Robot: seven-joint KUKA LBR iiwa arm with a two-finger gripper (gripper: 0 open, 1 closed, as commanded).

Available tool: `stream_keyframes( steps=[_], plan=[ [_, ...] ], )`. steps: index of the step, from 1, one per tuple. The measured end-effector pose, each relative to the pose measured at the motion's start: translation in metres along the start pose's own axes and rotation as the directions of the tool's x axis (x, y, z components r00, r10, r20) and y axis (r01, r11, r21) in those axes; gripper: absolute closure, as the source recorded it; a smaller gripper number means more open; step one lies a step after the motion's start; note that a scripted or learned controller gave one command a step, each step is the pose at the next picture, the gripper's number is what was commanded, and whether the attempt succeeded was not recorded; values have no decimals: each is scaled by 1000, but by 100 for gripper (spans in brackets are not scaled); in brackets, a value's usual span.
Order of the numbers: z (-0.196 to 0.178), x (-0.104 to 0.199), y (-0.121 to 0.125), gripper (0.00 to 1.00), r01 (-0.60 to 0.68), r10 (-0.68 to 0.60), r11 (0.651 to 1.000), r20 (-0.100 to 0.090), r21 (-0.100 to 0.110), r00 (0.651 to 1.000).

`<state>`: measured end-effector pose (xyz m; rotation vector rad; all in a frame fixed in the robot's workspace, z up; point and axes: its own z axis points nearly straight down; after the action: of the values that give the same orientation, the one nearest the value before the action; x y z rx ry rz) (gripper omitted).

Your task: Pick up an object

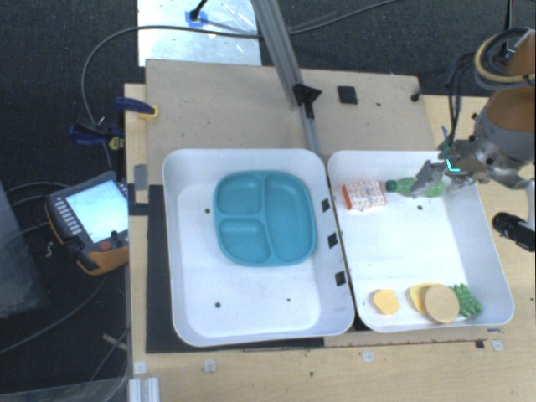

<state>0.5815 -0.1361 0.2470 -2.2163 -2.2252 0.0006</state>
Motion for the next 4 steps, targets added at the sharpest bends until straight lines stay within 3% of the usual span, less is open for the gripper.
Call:
stream_keyframes(
  steps=[1,4],
  plan=[
    [-1,0,1,0,0,0,1000,0,-3,1000],
    [160,5,-6,0,-4,4,1000,1,-3,1000]
  ],
)
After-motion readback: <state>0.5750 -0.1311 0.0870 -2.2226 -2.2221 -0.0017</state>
